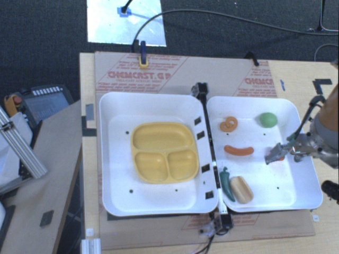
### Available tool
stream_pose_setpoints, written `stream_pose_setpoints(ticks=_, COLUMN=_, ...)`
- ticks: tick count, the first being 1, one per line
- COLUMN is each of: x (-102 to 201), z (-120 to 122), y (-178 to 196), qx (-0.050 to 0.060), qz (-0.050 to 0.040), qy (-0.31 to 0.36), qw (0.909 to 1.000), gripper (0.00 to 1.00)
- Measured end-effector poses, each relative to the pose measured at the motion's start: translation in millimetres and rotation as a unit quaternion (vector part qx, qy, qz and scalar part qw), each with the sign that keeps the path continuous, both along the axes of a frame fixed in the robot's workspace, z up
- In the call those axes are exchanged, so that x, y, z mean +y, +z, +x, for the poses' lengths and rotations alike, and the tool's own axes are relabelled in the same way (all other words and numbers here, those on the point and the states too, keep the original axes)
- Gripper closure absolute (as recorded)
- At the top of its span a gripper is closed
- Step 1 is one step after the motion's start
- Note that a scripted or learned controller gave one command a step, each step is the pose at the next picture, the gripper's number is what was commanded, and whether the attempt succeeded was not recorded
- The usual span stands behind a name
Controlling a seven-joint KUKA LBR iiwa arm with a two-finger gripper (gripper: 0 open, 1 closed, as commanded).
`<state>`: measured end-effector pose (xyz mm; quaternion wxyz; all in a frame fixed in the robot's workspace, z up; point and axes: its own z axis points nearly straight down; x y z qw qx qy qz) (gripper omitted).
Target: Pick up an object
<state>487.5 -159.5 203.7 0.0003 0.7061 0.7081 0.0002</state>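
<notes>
Pale wooden surface (87,157), overlaid with printed cardboard (175,75) under two white bins: left bin (114,142), right bin (304,189). Dark carpeted floor beyond, with a shiny metal plate (124,15) and trailing cables. In the left bin, a yellow divided tray (163,152). In the right bin: orange pretzel-shaped ring (229,124), round green ball (268,119), reddish-orange sausage (239,151) lying crosswise mid-bin, dark green pepper (225,183) just beside a tan bun (241,189) near the front left corner. Gripper (276,153) low over the right bin, right of the sausage, nothing between the fingers; spread or pressed together, impossible to tell.
</notes>
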Motion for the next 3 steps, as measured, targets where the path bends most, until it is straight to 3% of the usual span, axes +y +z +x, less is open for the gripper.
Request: stream_pose_setpoints(ticks=3, x=5, z=6, y=-121, qx=0.001, qz=0.0005, qy=-0.001, qw=1.0, gripper=0.0)
